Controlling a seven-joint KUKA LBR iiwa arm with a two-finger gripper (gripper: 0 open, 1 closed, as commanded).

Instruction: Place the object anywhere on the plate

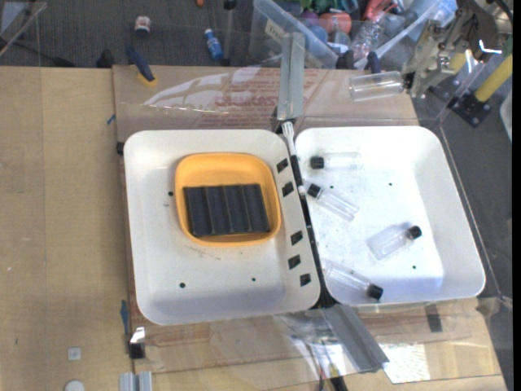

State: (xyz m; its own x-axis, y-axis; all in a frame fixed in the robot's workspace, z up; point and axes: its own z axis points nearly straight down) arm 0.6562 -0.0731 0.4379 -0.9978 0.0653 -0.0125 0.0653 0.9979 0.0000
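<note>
single fixed cam above the bench (49, 218), tilted down, far side at frame top. both white bins in full: left bin (155, 283) and right bin (440, 186) side by side mid-frame. mid range, so bench edges and floor clutter behind also show.

Beyond my bins, a clear plastic tub of mixed coloured items (342, 10) sits at the bench's far edge, near a blue-capped small bottle (212, 45).

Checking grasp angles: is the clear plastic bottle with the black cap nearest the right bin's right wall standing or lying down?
Lying down: the clear plastic bottle rests on its side, black cap pointing right.
</note>
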